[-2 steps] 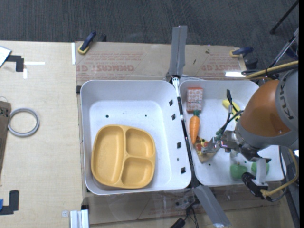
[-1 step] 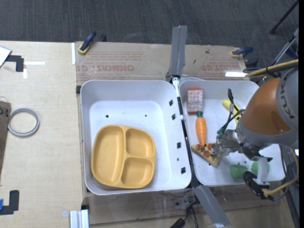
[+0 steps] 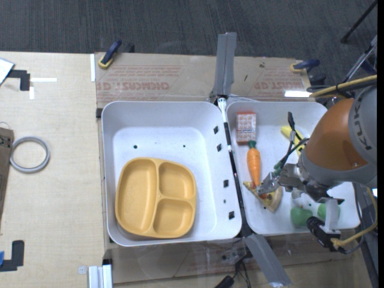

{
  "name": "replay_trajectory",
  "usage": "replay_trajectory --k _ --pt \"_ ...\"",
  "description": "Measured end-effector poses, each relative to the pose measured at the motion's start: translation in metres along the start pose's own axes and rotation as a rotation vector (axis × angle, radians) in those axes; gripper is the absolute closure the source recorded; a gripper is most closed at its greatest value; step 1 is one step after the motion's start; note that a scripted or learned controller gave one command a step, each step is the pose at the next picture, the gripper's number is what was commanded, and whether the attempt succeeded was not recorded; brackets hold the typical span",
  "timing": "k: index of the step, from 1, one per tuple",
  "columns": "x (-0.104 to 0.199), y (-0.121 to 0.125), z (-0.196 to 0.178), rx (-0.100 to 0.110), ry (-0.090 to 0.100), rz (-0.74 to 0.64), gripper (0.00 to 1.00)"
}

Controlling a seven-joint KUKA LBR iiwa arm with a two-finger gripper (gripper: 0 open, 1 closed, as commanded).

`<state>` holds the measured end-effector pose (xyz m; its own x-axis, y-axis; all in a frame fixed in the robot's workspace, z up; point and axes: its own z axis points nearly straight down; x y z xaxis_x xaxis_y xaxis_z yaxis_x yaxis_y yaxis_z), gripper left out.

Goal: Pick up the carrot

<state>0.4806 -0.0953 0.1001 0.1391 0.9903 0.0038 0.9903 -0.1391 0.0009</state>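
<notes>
While the carrot (image 3: pixel 254 164) lies free on the floor of the right bin (image 3: pixel 270 221), orange body pointing toward six o'clock and green top toward twelve, the gripper (image 3: pixel 271 185) sits just off its lower end, at about four o'clock from it. Whether that gripper is spread or pressed together I cannot tell — the tip is tangled visually with a pizza-slice toy (image 3: pixel 268 197) right beneath it.

That slice is the main hazard, in my judgement: it lies touching or nearly touching the carrot's narrow end, so a descent from here could close on the pizza rather than the carrot, or nudge both. The carrot also lies close to the bin's left wall, so a push from the three o'clock side might roll it against that wall instead of seating it in the grasp. A small pink box (image 3: pixel 246 126) lies at twelve o'clock from the carrot, just beyond its green top; a green object (image 3: pixel 302 215) lies at five o'clock, near the wrist.

The arm comes in from three o'clock, its orange band (image 3: pixel 336 140) bulking over the bin's right half, wrist angled down and toward nine o'clock. A yellow divided plate (image 3: pixel 157 197) rests in the left bin (image 3: pixel 120 116), well apart.
</notes>
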Motion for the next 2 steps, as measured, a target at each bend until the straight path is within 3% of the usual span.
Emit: replay_trajectory --k 1,2 --pt "-0.037 0.060 -0.020 0.006 -0.006 0.339 0.00" --pt "-0.056 0.067 0.006 0.008 -0.006 0.351 0.00"
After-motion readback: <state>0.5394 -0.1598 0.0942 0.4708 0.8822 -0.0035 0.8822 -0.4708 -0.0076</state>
